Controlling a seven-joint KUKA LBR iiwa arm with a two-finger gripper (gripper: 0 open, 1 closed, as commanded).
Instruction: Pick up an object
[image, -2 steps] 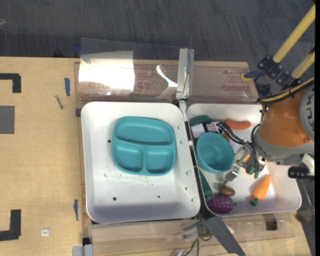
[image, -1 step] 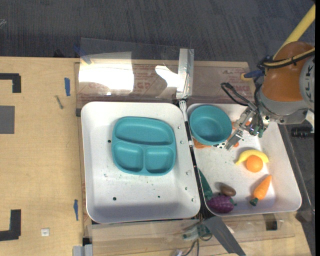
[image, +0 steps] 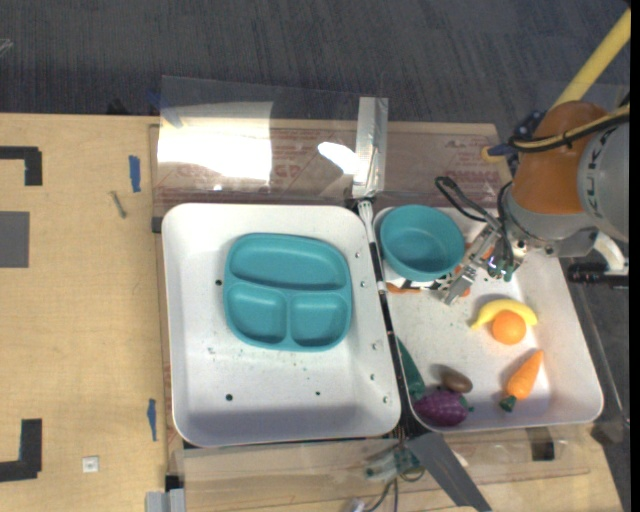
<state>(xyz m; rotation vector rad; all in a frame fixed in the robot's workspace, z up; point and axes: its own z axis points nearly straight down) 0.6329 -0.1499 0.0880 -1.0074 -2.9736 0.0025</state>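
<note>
Hovering at right of centre, your gripper is seemingly holding nothing, jaw gap unclear. Beside it, the orange is looking light, rigid, smooth; grip across its middle.

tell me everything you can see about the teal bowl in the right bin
The teal bowl is round, deep and smooth, plastic by its look, standing upright with its mouth open upward and nothing visible inside. It sits in the far left corner of the right bin, beside the divider between the bins. The gripper hangs just beside its near right rim.
</note>
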